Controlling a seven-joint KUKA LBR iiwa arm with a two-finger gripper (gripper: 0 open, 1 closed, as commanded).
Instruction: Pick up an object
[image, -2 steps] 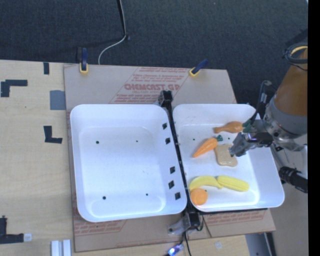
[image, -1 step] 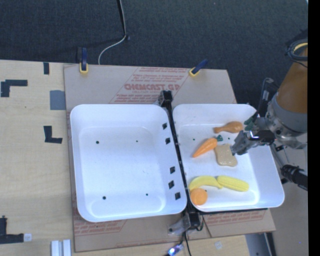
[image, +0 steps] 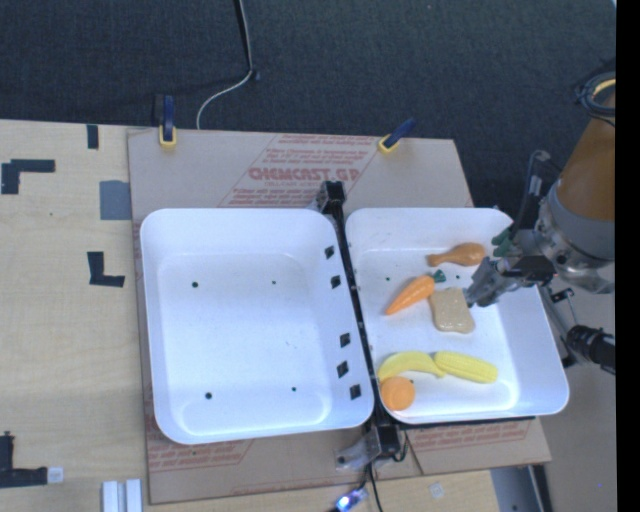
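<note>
1. The fingers (image: 480, 290) reach in over the right bin (image: 520, 330), dark and pointing down toward its floor; whether they are apart or together cannot be told, and nothing is seen between them.
2. Just beside the fingers, on their near-left side, lies a tan slice of bread (image: 452, 312), flat on the bin floor; whether the tips touch it cannot be told.
3. A little further left of the fingers is an orange carrot (image: 411, 295) with a green top, lying at a slant, its green end next to the bread.
4. Just beyond the fingers, toward the far wall of the bin, lies a brown chicken drumstick (image: 460, 255).
5. Nearer the camera than the fingers, a yellow corn cob (image: 466, 367) lies along the front of the bin, end to end with a yellow banana (image: 410, 364).
6. An orange ball-shaped fruit (image: 398, 393) sits against the banana, in the front-left corner, well apart from the fingers.
7. Far to the left of the fingers stands the left bin (image: 160, 300), side by side with the right one.
8. Both bins rest on a cardboard sheet (image: 290, 170) clamped to the wooden counter (image: 60, 350).
</note>
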